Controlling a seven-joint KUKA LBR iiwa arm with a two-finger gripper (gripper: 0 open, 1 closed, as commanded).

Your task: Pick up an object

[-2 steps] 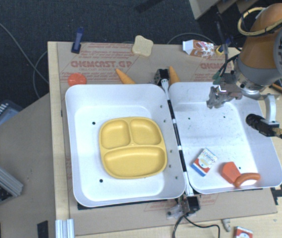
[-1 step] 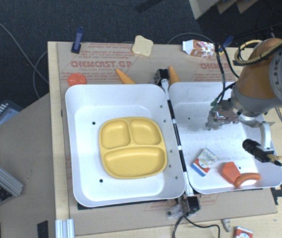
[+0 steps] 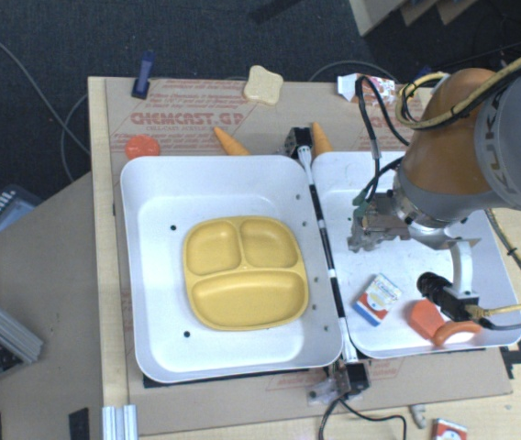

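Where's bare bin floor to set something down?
Left white bin: bare floor rings the yellow divided plate, widest along its left wall. Right white bin: small patch at the far left corner, behind the hand. Its near half is crowded by the white-and-blue packet and orange cup.

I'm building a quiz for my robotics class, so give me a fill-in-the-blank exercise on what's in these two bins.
1. The yellow plate lies in the view's ___ bin.
2. That plate is divided into ___ compartments.
3. Beside the small box lies a cup coloured ___.
4. The gripper hangs over the view's ___ bin.
Missing words: left; three; orange; right.
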